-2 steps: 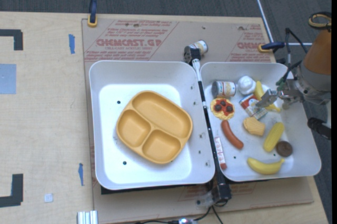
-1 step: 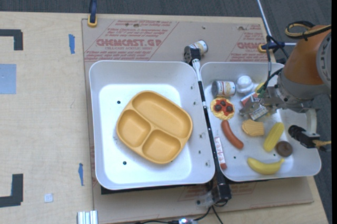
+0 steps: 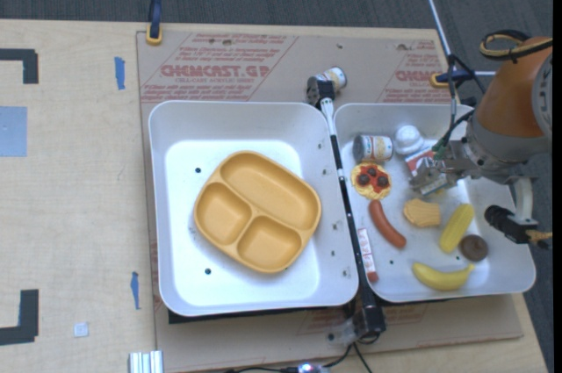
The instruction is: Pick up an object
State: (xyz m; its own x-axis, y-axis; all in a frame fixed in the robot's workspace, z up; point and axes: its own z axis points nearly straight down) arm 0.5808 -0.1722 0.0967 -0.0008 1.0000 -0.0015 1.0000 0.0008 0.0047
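My gripper (image 3: 429, 181) hangs low over the middle of the right bin (image 3: 518, 275), reaching in from the right under the orange-banded wrist. Just below it lies an orange-yellow toy piece (image 3: 422, 213). A small pizza toy (image 3: 371, 178) is to its left, with a red sausage (image 3: 387, 224) below that. A small can (image 3: 374, 147) and a white round object (image 3: 407, 138) lie near the bin's far side. A corn cob (image 3: 456, 227), a brown round piece (image 3: 474, 247) and a banana (image 3: 442, 276) lie toward the near right. Nothing shows between the gripper's tips.
The left bin (image 3: 167, 134) holds a yellow divided plate (image 3: 256, 211). A black divider rail (image 3: 344, 196) runs between the bins. A small device (image 3: 326, 84) sits beyond the bins on the cardboard. A black part of the arm (image 3: 514, 225) overhangs the right bin's right side.
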